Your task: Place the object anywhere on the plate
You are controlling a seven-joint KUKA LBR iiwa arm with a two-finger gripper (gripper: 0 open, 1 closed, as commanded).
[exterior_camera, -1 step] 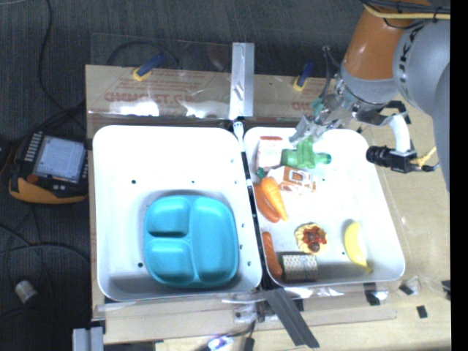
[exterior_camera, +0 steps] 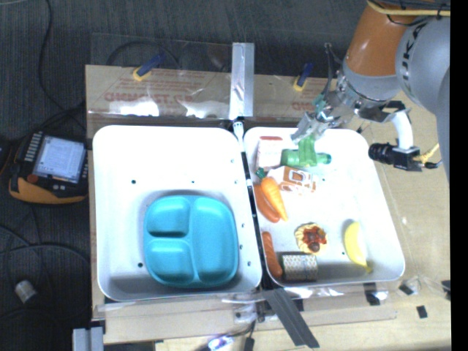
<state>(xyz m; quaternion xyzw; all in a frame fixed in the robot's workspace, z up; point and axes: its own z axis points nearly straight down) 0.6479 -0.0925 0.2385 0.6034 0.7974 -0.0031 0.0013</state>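
Observation:
A blue divided plate (exterior_camera: 191,240) lies in the left bin (exterior_camera: 124,159), toward its front. My gripper (exterior_camera: 306,133) hangs over the back of the right bin (exterior_camera: 384,218), far to the right of the plate. Directly under its tip is a green toy object (exterior_camera: 310,156), touching or nearly touching it; whether the object is gripped is unclear. The green object rests beside a small white and red box (exterior_camera: 269,152) and a printed card (exterior_camera: 296,180).
The right bin also holds an orange carrot (exterior_camera: 270,198), a small pizza slice (exterior_camera: 311,237), a yellow banana (exterior_camera: 355,243), a red sausage (exterior_camera: 269,253) and a grey block (exterior_camera: 300,267). The dividing wall (exterior_camera: 247,196) runs between the bins.

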